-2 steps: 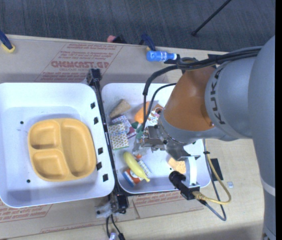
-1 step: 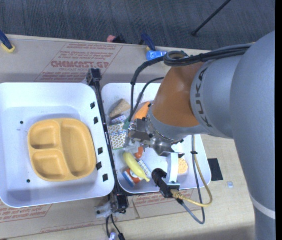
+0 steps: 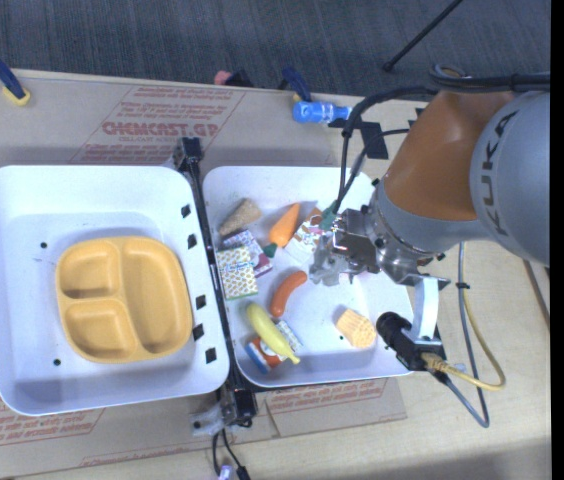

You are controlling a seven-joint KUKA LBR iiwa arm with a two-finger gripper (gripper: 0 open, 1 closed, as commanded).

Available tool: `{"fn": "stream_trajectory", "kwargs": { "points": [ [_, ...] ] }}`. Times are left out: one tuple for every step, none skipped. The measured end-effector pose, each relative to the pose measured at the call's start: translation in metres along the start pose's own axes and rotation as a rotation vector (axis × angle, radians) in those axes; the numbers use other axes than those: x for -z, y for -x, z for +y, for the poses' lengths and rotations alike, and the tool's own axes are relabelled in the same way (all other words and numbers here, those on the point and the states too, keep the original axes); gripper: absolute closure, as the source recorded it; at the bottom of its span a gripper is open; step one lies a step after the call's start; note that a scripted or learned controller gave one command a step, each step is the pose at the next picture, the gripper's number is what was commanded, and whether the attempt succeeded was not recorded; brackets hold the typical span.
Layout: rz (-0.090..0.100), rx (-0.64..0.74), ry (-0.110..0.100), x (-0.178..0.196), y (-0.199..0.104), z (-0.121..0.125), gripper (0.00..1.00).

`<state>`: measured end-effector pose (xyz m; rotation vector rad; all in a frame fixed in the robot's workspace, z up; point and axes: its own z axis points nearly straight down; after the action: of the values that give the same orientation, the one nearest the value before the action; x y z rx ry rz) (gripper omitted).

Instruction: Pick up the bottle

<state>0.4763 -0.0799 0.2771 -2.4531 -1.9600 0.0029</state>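
My gripper (image 3: 324, 260): grip state hidden; I cannot tell.
Risk: toys crowd my 9 o'clock; I may grab the sausage (image 3: 287, 292), no bottle identifiable.

Crowded right bin (image 3: 224, 183); bare floor beside sausage (image 3: 288, 292)

Glossy white plastic bins (image 3: 2, 268), matt yellow tray (image 3: 122, 296)

Robotics lab, test cell. Industrial KUKA arm (image 3: 482, 183) with loose cabling (image 3: 477, 363) over a table (image 3: 112, 128) covered in taped-down printed cardboard, clamped at the edge by blue clips (image 3: 7, 78). Two white bins (image 3: 2, 268) side by side, one with a yellow compartment tray (image 3: 122, 298), the other with toy food (image 3: 284, 224). Grey carpet floor (image 3: 162, 18); a stand leg (image 3: 437, 23) crosses it.
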Motion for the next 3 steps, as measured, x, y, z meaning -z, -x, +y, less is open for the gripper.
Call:
{"fn": "stream_trajectory", "kwargs": {
  "points": [
    [0.0,0.025,-0.003,-0.052,-0.024,-0.006,1.0],
    [0.001,0.238,-0.003,-0.057,-0.066,-0.015,1.0],
    [0.0,0.172,-0.005,-0.072,-0.107,-0.025,1.0]
  ]
}}
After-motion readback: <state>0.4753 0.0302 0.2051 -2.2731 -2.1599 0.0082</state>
